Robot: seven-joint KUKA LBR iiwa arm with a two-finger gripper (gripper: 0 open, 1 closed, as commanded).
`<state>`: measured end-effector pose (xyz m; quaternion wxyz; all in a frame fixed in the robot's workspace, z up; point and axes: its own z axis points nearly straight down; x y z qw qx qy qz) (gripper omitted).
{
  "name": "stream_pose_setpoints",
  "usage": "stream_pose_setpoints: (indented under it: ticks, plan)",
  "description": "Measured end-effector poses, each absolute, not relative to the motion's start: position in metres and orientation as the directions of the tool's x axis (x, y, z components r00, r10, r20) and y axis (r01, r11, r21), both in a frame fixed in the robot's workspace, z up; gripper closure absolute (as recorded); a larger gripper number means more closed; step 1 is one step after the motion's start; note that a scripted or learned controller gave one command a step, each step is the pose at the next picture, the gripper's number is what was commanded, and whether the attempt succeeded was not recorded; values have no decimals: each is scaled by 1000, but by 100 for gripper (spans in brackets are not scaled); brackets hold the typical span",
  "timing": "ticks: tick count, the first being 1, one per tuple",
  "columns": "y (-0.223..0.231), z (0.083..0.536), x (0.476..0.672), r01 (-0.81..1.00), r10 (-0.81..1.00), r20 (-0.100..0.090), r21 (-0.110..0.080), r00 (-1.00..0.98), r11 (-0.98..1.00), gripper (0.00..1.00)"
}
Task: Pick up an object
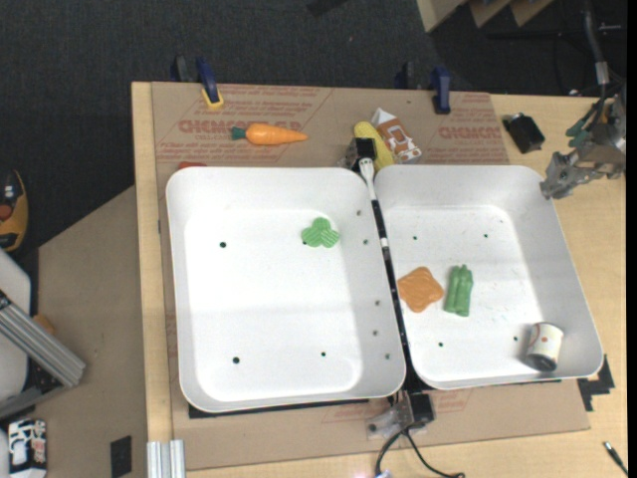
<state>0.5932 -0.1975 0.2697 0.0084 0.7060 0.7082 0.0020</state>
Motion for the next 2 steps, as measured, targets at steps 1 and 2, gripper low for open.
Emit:
stream_pose_setpoints:
  ticks: [1,2]
  plan:
    - [-197,283,533,1000,1000,2,-3,2,-2,100]
    - [-221,245,507,1000,1000,1,-3,1,-1,100]
